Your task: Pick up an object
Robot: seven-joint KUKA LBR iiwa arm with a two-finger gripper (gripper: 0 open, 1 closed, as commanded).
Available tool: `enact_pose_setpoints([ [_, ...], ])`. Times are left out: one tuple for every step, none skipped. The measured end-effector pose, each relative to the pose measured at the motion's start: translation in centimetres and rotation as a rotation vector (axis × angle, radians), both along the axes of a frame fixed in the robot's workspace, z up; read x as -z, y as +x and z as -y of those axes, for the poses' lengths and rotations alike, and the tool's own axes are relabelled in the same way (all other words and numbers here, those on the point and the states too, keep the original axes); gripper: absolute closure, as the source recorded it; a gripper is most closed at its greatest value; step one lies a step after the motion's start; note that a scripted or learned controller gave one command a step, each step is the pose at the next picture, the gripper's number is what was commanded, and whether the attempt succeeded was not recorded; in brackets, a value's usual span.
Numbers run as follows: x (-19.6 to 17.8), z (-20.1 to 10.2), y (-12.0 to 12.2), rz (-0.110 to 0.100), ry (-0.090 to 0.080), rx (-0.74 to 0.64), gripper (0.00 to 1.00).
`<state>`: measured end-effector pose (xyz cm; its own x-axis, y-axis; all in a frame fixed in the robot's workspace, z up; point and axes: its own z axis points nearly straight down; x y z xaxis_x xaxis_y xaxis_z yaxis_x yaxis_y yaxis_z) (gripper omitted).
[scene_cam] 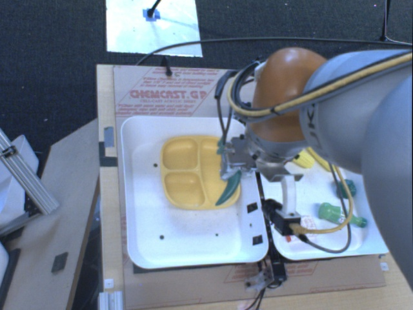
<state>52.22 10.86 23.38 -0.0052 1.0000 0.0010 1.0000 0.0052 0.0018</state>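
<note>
My gripper [230, 170] hangs over the right edge of the yellow divided tray [184, 173], which lies in the left bin [139, 192]. A dark green curved object [228, 191], pointed at its lower end, hangs between the fingers, and the gripper is shut on it. Its tip is over the tray's lower right corner, close to the wall between the two bins. The orange wrist band and the grey arm hide much of the right bin [316, 245].
In the right bin lie a green object [329, 212], a teal one [346, 187] and a yellow one [303, 159], partly hidden by the arm. A cardboard sheet [169, 92] lies behind the bins. A metal rail [26, 179] stands at the left.
</note>
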Motion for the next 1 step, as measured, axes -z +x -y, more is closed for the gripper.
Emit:
enact_pose_setpoints([
  [0.07,0.02,-0.02,-0.001,0.000,0.001,0.00],
])
